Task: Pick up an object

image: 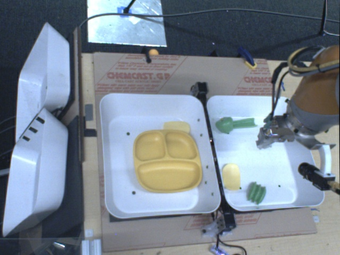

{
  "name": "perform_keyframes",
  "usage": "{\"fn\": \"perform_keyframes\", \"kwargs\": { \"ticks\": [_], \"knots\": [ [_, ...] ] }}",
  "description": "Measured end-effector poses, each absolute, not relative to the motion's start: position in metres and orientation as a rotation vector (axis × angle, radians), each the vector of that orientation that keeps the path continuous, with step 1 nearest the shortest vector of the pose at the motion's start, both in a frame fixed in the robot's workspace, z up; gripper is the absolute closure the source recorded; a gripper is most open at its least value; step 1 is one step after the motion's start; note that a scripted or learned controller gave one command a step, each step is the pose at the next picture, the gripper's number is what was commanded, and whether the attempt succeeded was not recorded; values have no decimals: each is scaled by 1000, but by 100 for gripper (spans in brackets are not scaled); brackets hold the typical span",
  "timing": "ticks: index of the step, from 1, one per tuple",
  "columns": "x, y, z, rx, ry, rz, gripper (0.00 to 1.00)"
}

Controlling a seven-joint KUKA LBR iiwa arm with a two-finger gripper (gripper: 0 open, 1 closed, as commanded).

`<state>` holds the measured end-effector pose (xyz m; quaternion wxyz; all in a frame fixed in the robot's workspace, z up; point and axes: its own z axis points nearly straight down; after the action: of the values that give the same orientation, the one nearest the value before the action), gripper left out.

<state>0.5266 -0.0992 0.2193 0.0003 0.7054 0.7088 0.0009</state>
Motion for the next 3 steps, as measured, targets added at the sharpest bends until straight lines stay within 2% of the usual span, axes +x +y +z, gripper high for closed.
{"fn": "perform_keyframes", "kwargs": {
  "ticks": [2, 3],
  "knots": [
    [571, -19, 209, 2217, 2226, 2, 100],
    [603, 27, 206, 2217, 2226, 2, 100]
  ]
}}
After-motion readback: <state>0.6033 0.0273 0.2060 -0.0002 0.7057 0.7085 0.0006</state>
